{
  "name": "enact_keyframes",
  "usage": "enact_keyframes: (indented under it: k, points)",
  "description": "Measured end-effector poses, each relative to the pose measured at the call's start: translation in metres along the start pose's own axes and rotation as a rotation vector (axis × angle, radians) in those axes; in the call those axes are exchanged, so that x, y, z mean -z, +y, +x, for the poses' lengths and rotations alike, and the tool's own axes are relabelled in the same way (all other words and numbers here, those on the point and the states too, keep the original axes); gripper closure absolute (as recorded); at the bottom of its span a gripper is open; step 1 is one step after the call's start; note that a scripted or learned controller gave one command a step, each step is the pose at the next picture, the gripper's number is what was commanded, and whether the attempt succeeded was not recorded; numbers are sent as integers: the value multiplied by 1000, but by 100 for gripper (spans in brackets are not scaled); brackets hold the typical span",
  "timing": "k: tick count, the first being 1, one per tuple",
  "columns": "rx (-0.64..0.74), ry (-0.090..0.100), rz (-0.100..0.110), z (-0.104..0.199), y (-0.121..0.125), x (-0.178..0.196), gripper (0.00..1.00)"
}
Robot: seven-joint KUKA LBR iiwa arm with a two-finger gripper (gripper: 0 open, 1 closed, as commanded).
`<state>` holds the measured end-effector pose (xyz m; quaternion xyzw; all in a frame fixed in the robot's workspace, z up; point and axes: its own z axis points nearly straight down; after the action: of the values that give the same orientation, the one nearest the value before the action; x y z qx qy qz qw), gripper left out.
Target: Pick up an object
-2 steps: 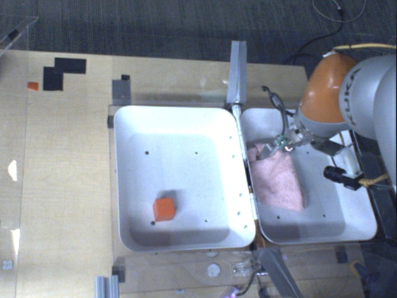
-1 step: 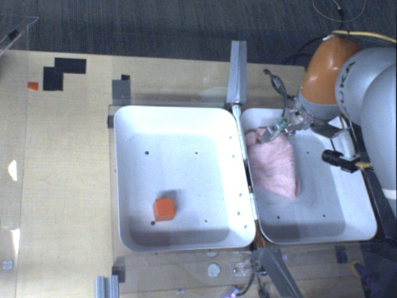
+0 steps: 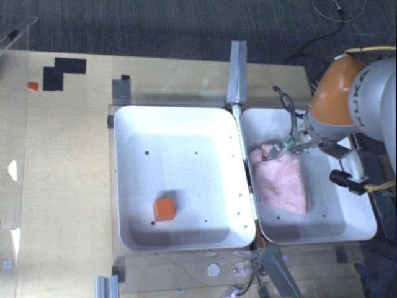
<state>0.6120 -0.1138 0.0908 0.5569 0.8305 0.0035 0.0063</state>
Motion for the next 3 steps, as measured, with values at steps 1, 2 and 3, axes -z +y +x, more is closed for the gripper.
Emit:
enact_keyframes:
  k: [1,2,3]
  points:
    - [81,-1,-1,19,18,0,0]
    - [-63,10,15,-11,58,-2,0]
    - [1,0,0,16,-23,1,0]
